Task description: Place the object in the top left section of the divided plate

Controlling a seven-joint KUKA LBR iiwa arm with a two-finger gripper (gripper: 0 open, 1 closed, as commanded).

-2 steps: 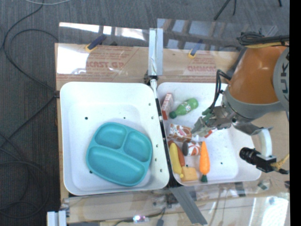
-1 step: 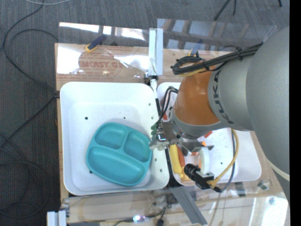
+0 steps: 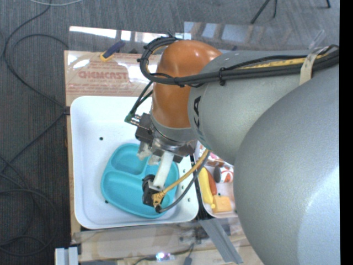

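Divided plate (image 3: pixel 124 184), turquoise: lower centre of frame, lying in the left white bin (image 3: pixel 88 148). Gripper (image 3: pixel 150 152): above the plate's upper-right part; open or closed, cannot tell. Right of bin: yellow piece (image 3: pixel 205 185), orange block (image 3: pixel 222 204).

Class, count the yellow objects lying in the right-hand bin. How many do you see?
2. A long yellow piece lies along the right bin's left wall; a yellow block sits beside its lower end. The arm may hide more.
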